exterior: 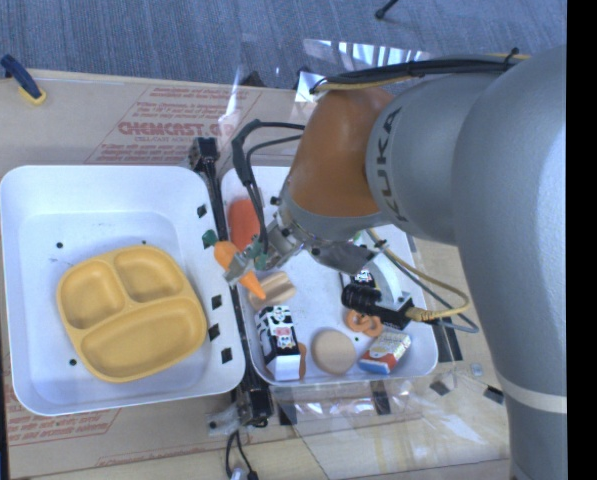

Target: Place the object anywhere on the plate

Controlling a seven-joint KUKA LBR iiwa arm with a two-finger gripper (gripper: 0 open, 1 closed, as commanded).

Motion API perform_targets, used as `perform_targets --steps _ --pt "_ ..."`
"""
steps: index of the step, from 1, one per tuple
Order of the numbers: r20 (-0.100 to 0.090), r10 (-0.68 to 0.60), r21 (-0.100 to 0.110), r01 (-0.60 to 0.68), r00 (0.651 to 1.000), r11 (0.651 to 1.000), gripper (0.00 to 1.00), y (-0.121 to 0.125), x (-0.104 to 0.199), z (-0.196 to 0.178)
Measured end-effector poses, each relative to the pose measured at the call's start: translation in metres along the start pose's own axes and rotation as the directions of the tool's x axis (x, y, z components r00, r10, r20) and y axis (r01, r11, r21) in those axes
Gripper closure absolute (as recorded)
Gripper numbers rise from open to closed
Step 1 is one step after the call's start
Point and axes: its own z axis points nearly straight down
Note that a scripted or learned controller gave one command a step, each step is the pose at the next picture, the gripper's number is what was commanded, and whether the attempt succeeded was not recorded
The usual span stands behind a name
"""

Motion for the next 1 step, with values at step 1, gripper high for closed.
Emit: perform_targets --steps 1 --pt "0.006 -0.147 -0.005 0.147 0.989 0.989 1.0 0.0503 0.0587 -0.049"
